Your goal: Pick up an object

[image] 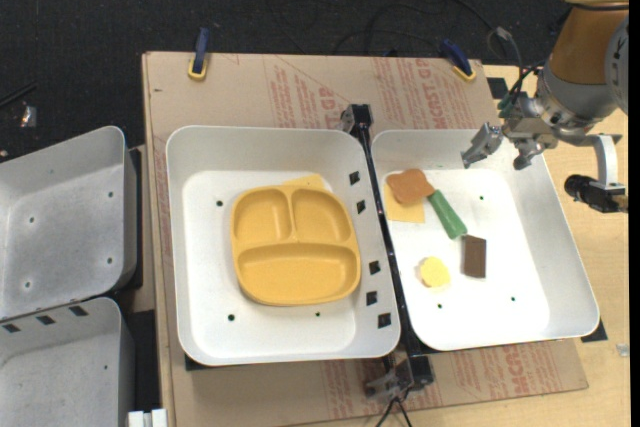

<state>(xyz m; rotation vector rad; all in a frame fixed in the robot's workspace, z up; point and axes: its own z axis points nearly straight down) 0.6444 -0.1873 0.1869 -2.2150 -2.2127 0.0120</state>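
My pincer (503, 145) hangs over the far right corner of the right bin (560, 310), fingers spread apart and holding nothing. The pieces lie nearer the camera and to the left of it: a green stick (447, 214) slanting from upper left to lower right, beside a brown round (408, 185) on a yellow slice (405, 208), with a dark block (474, 256) and a yellow disc (433, 272) beyond. The stick looks closest.
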